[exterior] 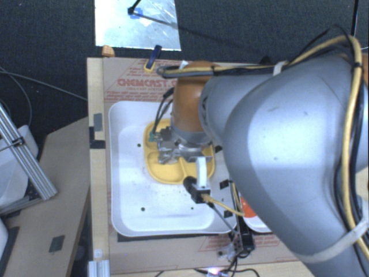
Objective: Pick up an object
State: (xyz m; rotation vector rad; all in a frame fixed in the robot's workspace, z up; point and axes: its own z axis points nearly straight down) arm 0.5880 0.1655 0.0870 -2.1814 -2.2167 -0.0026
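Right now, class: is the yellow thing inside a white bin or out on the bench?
Inside: the yellow thing lies on the left white bin's floor, under the gripper.

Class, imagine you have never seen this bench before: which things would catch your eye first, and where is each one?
The big grey arm dominates the right side, its orange band near the centre. Beneath the wrist, a yellow object lies in the white bin. A shiny foil-like sheet sits at the top.

The arm [277, 154] hides the right bin [256, 223] and part of the yellow object [164, 172].
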